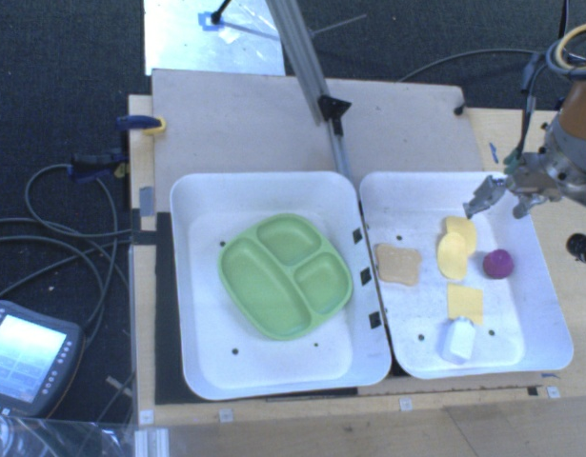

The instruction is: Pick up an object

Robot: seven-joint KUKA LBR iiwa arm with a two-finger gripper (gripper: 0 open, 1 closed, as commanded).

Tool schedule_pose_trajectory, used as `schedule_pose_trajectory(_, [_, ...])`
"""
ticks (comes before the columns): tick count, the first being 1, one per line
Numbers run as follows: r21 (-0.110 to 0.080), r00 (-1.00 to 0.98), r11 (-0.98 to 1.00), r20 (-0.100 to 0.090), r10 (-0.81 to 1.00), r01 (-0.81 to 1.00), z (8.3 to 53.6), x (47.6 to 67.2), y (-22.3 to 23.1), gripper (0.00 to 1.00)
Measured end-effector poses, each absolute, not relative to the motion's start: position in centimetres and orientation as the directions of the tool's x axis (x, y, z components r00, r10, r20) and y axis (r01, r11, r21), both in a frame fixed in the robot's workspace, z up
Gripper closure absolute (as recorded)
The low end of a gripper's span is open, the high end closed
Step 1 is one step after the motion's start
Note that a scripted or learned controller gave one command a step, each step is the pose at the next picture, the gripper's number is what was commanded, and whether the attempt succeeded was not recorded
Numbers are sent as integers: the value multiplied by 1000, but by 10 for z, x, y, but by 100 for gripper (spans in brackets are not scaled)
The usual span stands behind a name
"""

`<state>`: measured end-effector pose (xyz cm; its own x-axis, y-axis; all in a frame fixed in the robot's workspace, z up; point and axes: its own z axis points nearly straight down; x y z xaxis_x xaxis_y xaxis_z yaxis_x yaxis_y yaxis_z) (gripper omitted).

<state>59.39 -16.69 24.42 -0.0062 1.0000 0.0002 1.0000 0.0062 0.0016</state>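
Note:
My gripper (503,201) hovers over the far right part of the right bin (407,350), its two fingers spread open with nothing between them. Just below it lie two pale yellow pieces (455,246), one overlapping the other. A purple ball (498,264) rests to their right. A tan slice of toast (398,264) lies near the bin's left side. A yellow square (465,303) and a small white object (458,340) sit toward the front.
The left bin (202,350) holds a green divided plate (286,275). A slanted metal pole (302,46) rises behind the bins. Cables and a teach pendant (21,355) lie on the floor at left.

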Motion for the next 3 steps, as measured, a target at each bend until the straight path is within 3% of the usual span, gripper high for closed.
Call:
schedule_pose_trajectory(1, [2, -6, 6, 0, 1000, 1000, 244, 594, -167, 0])
schedule_pose_trajectory(3, [-4, -1, 1, 1, 1000, 1000, 121, 592, -162, 0])
